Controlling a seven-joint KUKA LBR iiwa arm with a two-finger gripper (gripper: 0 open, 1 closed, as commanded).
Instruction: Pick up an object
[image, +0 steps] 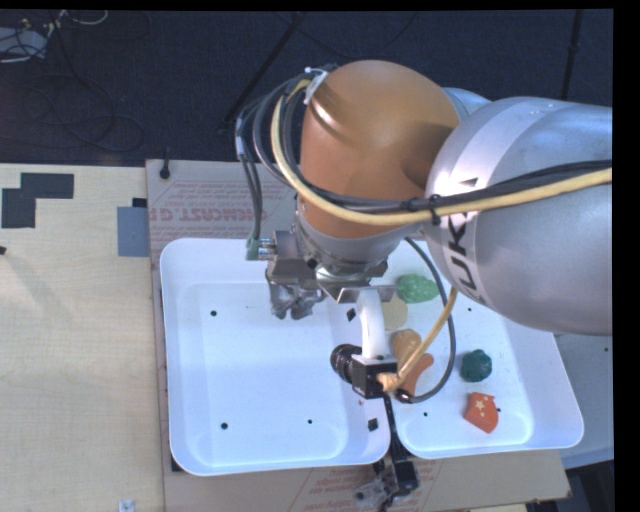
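Observation:
My gripper (291, 300) hangs below the orange wrist, over the far right part of the left bin (190, 400). Nothing shows in it. The objects lie in the right bin (545, 425). A light green piece (418, 289) sits at its far left, with a pale yellow piece (399, 314) just in front of it. A tan orange piece (414, 356) lies lower, partly behind a yellow cable. A dark green lump (475, 366) and a red-orange piece (482, 411) rest further right. All of them lie to the right of the gripper.
The big grey and orange arm covers the far side of both bins. Brown cardboard (200, 205) lies under the bins, and a pale wooden bench (70, 330) stretches to the left.

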